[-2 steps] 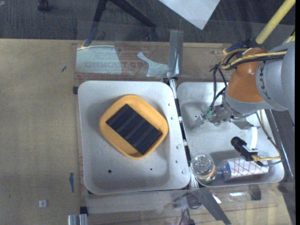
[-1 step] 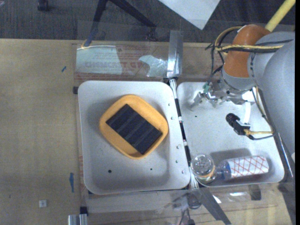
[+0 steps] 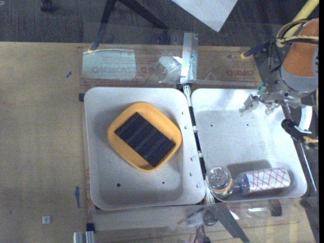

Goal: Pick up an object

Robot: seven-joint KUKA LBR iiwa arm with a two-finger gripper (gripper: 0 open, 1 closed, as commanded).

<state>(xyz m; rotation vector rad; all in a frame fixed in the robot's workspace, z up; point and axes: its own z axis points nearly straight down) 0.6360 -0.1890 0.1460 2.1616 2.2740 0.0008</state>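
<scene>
Camera view: tool (image 3: 258,104) empty, fingers spread, over right bin's far edge; bottle (image 3: 253,180) well apart, near edge.

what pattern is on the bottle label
A red crosshatch on white, on the bottle, clearest in the camera view.

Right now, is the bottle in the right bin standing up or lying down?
Lying down. The bottle rests on its side along the near edge of the right bin, its cap end toward the divider and its checked label facing up.
</scene>
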